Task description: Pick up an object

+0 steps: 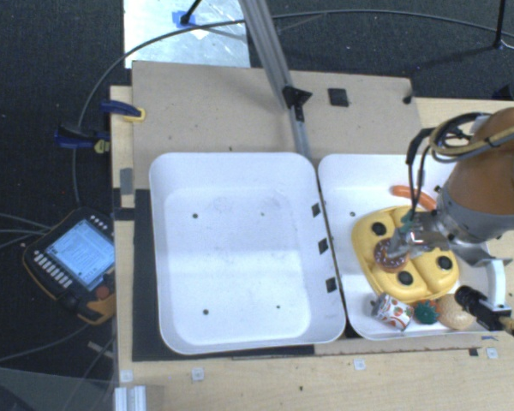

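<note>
Hovering low over the right bin [351, 187], the pincer [400, 245] sits right on top of a yellow toy [428, 272] with dark round spots, which lies at about four o'clock in the view. Whether its fingers are spread or pinching cannot be told, since the wrist hides them. The arm [488, 182] comes in from three o'clock, so its bulk covers much of that bin. Objects crowd the bin's lower right corner: a small white and red box [394, 312], a green ball [426, 312] and a tan lump [453, 314] just beside the toy at six o'clock, and an orange stick [403, 192] at twelve. Being the largest and topmost, the toy is probably the target. The left bin [240, 255] lies at nine o'clock on the worktop [223, 110].
</note>
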Robot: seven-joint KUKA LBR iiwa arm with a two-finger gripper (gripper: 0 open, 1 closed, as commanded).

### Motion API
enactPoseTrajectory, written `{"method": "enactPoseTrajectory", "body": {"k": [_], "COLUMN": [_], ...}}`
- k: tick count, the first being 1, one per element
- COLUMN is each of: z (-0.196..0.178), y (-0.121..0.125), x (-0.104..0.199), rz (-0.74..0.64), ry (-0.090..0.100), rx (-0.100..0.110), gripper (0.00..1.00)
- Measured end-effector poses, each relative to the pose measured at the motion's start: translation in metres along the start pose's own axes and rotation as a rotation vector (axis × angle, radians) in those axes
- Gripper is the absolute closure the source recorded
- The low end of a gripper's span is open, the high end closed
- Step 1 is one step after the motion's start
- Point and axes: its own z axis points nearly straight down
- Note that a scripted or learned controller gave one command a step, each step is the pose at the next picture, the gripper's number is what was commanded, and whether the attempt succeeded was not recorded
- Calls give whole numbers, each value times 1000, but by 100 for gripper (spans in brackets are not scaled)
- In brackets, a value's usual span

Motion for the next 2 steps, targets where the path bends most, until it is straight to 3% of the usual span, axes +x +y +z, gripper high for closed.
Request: {"method": "enactPoseTrajectory", "body": {"k": [1, 2], "z": [-48, -58], "y": [2, 6], "x": [0, 50], "rz": [0, -6], "ry": [0, 3], "rx": [0, 3], "gripper": [100, 100]}}
